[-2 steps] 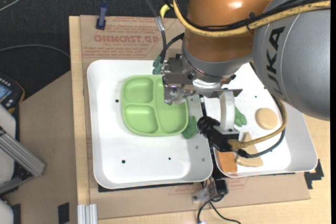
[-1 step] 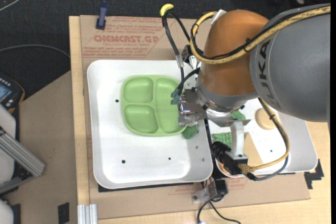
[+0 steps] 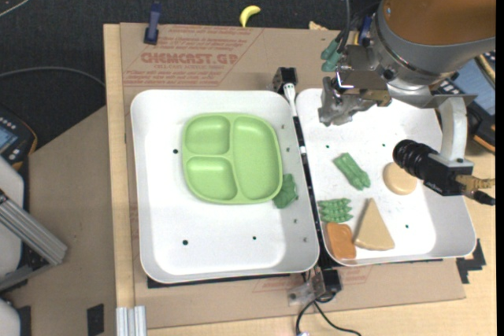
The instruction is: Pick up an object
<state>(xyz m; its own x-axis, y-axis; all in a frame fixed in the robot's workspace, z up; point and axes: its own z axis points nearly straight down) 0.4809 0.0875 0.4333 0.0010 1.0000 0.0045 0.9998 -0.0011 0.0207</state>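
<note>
Reading left to right. A blue clip (image 3: 152, 23) is sitting at the upper left on the brown board (image 3: 189, 55), and a small yellow banana (image 3: 250, 13) is lying just past the board's top edge. The left bin (image 3: 150, 169) is holding a green divided plate (image 3: 233, 157). A small green lump (image 3: 285, 191) is resting against the plate's lower right corner, close to that bin's right wall. The right bin (image 3: 378, 130) is carrying the loose items. A green piece (image 3: 351, 171) is lying slantwise near the middle. Pea pods (image 3: 334, 208) are lying below it by the left wall. An orange slab (image 3: 340, 240) is lying at the lower left, touching a tan wedge (image 3: 372, 228). A pale round disc (image 3: 400, 179) is lying further right, partly under the robot's own hardware. The gripper (image 3: 339, 108) is hovering over the upper left of the right bin. Whether it is apart or together cannot be told from this slant, and nothing is showing in its grasp. Judgement: the approach step is in hand and no pick has been made yet. The green piece is looking like the likeliest target, lying just below and slightly right of the gripper and apart from its neighbours. The next move is calling for a short shift toward the lower right, then a descent with the jaws set across the piece's narrow width. The piece is looking elongated, knobbly and matte green, probably moulded plastic, lying flat on the bin floor.
</note>
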